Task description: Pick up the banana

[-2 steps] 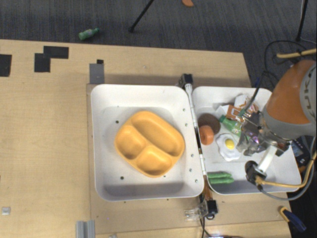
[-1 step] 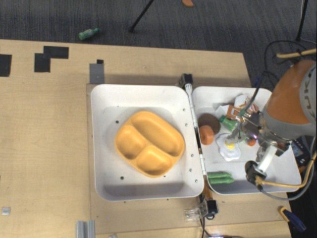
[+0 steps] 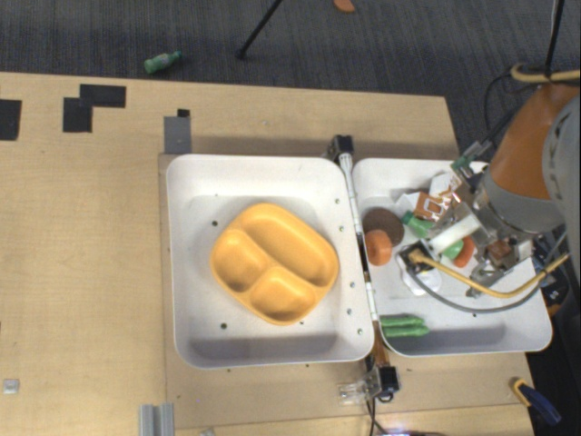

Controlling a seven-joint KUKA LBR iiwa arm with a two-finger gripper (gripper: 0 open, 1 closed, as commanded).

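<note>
Hanging low over the right bin (image 3: 536,330), the arm (image 3: 536,157) reaches in from the right and sets its gripper (image 3: 452,225) down among a small heap of things, which is presumably where the program expects the banana to be. Whether the gripper is open or closed cannot be told, since wrist and cabling cover its tip. Nothing can be seen clamped in it.

The banana's place is also uncertain. A thin yellow curve (image 3: 477,282) runs beneath the wrist, but it looks more like a cable than fruit. My judgement is that the banana lies in the right bin, under or just beside the gripper.

A brown and orange object (image 3: 381,234) sits against the wall shared with the left bin (image 3: 182,271), and a green object (image 3: 402,325) lies near the front wall (both well clear of the gripper). The yellow divided plate (image 3: 272,262) rests in the middle of the left bin, apart from the work. The pick seems to be at the descent or grasp stage, with no lift evident.
</note>
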